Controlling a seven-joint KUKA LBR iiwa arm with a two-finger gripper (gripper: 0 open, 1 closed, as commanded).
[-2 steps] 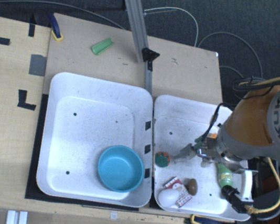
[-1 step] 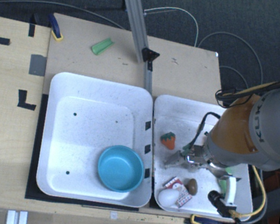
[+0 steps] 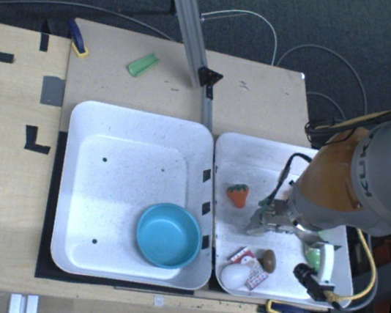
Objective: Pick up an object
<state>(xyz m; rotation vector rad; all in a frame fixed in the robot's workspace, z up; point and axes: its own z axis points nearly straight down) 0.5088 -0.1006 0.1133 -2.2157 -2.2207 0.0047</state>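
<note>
The gripper is seen low over the middle of the right bin, its fingers drawn narrow with nothing visible between them. A strawberry-like toy lies just beside it, toward the bin's left wall. Near the front edge a white egg, a red-and-white packet and a brown lump are clustered. A blue bowl is placed in the left bin's front right corner.
</note>
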